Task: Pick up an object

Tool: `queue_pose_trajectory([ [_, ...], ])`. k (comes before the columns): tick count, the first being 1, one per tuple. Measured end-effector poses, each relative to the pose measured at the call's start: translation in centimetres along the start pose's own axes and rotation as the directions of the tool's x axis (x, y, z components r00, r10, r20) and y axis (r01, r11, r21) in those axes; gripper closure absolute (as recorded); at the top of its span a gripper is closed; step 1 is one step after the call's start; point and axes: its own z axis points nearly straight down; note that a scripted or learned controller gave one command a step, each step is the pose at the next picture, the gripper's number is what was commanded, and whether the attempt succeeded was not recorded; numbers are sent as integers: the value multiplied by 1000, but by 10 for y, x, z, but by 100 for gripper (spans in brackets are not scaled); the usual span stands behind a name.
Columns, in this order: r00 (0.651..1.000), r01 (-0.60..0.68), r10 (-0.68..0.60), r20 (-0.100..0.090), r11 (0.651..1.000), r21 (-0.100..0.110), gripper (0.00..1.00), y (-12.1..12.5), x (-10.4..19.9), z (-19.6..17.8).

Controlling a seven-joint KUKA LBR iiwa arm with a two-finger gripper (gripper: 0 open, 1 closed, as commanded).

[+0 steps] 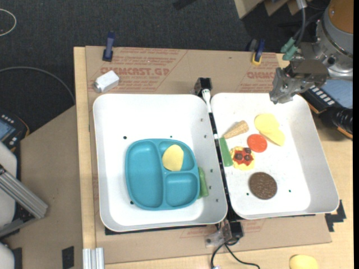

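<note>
Gripper (282,92) hangs over right bin's (314,167) far edge, can't tell its state, w/ toy food (257,150) below.

Blue clamp (108,46) and white block (106,81), well left of the claw (282,93); yellow clamp (258,51), near its upper left.

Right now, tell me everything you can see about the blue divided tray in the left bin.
The blue divided plastic tray lies flat on the floor of the left shallow white bin, toward its front right. It is teal, glossy, with rounded corners and three compartments: a long one on its left and two smaller ones on its right. A pale yellow oval piece rests in the upper right compartment. A green strip lies against its right edge.
</note>
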Motion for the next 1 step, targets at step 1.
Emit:
queue_pose_trajectory([
  [1, 1000, 0, 0, -1, 1000, 17, 100, -12, 18, 75],
])
